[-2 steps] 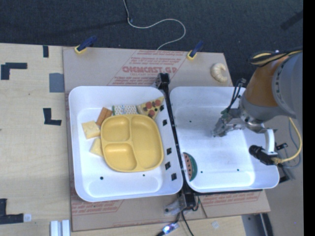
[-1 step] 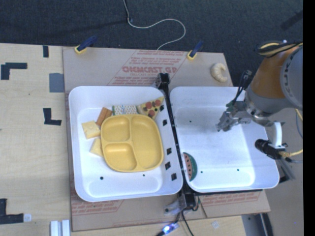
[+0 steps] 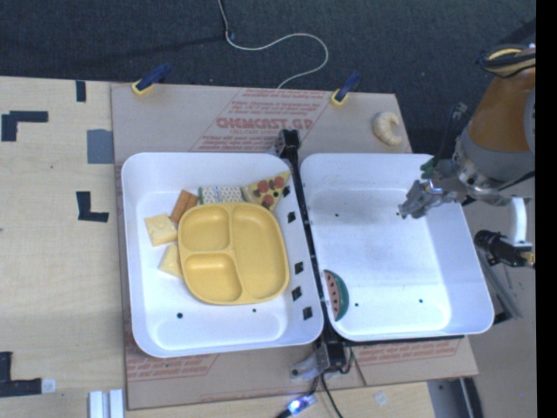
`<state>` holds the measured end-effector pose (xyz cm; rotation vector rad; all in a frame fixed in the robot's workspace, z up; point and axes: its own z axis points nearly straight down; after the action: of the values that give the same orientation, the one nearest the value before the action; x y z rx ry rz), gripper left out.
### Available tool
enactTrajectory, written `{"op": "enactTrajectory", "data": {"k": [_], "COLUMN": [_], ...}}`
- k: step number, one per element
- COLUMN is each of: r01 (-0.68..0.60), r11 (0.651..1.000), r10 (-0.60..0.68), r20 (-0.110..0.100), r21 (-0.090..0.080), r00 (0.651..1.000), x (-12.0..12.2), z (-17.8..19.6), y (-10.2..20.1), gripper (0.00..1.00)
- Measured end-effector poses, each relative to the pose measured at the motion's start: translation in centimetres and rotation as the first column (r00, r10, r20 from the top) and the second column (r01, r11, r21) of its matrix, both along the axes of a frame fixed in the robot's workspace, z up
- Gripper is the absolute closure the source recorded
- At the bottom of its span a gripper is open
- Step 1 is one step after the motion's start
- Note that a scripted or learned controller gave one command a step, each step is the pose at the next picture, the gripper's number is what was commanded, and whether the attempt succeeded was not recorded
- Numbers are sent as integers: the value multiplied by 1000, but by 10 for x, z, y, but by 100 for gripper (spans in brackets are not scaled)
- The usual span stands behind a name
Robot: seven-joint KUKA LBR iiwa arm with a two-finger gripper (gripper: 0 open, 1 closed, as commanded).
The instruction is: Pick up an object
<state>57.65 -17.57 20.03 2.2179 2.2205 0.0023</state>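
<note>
The left bin [image 3: 144, 320] holds a yellow divided plate [image 3: 233, 252] with flat toy food around it: tan crackers [image 3: 161, 230], a brown piece [image 3: 184, 204], a pizza slice [image 3: 268, 188]. A watermelon slice [image 3: 335, 293] lies at the right bin's [image 3: 435, 320] near-left edge. My gripper [image 3: 413, 205] hangs over the right bin's far right part, pointing left and down, with nothing visible between its fingers. I cannot make out how far apart the fingers stand.
A cream ring-shaped object [image 3: 388, 127] lies on the cardboard behind the right bin. Blue and yellow clamps [image 3: 152, 78] hold the cardboard's far edge. A cable [image 3: 270, 42] runs over the dark floor behind. A black divider [image 3: 300, 233] separates the bins.
</note>
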Motion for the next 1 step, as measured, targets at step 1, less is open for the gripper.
{"op": "enactTrajectory", "data": {"k": [1], "r01": [0], "r11": [1000], "r10": [0], "r20": [-1], "r21": [1], "r00": [1000], "x": [1], "z": [26], "y": [0], "gripper": [100]}}
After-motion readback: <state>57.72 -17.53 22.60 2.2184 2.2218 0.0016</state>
